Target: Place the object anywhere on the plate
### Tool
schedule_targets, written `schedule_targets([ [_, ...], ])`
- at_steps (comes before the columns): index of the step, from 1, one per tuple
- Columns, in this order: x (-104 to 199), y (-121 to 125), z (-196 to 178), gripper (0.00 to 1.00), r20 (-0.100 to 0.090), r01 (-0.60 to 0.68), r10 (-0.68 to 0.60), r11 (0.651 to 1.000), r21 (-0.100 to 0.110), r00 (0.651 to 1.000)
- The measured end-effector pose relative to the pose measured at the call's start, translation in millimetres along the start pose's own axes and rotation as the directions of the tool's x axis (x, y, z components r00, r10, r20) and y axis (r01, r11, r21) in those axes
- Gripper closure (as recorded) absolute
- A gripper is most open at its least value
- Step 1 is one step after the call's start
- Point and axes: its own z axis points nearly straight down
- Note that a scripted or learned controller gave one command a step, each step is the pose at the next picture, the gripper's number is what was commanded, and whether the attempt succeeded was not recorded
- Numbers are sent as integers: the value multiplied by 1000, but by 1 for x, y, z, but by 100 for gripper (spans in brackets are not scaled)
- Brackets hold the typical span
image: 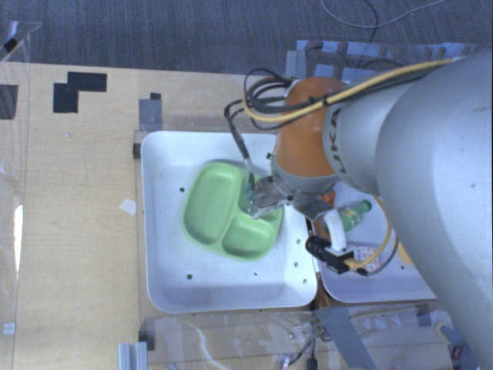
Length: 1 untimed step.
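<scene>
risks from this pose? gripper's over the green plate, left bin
1. The gripper sits at the green plate's right edge near the divider ridge; a release there may land the object on the rim or in the bin, not on the plate.
2. No object is visible between the fingers, so the grasp may have failed.
3. A cable hangs close over the plate and might snag.

plate (pixel 223 210) in left bin (pixel 166 284), bottle (pixel 356 214) in right bin (pixel 385 287)
</scene>
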Motion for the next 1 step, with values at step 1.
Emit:
schedule_targets([
  [1,0,0,0,0,0,-1,1,1000,0,1000],
])
